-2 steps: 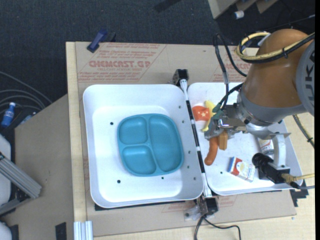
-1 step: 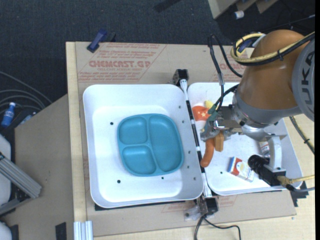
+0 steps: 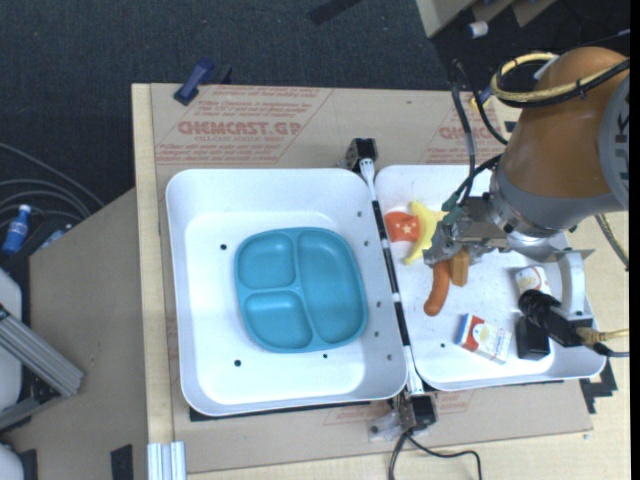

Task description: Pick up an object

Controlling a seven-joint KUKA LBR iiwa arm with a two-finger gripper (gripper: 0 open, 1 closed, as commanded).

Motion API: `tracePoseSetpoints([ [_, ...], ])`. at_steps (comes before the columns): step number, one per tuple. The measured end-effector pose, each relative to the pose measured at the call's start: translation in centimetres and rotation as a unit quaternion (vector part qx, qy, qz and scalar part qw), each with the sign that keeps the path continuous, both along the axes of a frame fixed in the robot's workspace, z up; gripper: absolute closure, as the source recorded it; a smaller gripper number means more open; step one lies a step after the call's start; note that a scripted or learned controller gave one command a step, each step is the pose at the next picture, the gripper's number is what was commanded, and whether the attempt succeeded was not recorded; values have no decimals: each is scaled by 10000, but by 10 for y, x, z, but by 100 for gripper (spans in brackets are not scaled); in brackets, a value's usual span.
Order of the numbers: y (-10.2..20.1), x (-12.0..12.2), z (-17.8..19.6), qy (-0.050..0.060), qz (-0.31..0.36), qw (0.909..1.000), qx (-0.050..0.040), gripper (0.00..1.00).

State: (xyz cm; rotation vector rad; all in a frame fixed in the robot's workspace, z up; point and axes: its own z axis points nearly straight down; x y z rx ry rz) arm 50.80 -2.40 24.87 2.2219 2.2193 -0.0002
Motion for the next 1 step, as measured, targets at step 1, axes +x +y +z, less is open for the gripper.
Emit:
tracePoseSetpoints([
  [1,55,-29,-3,20,10,10000,11,100],
])
